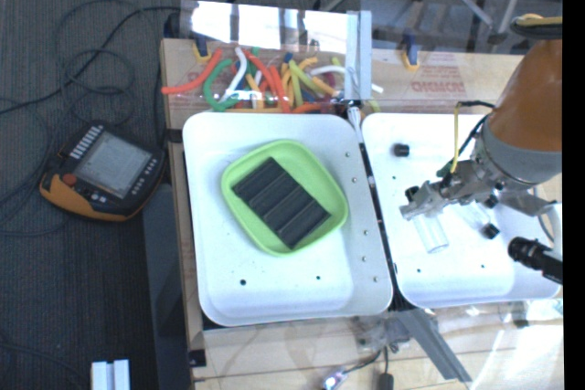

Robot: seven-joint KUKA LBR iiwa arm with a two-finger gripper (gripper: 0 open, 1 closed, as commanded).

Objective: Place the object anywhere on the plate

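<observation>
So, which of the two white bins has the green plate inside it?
The left bin, the one farther from the arm. The green plate lies in it with a dark ridged block on top; the gripper is over the right bin.

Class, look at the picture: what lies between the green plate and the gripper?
In the camera view, bare white bin floor and the two bins' adjoining rims lie between the green plate and the gripper.

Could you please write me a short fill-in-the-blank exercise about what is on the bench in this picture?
1. The green plate sits in the ____ bin of the camera view.
2. The ridged object lying on the plate is ____ in colour.
3. The gripper hangs over the ____ bin of the camera view.
4. Behind the bins, a clear container holds ____ of many colours.

Missing words: left; black; right; cables
</observation>
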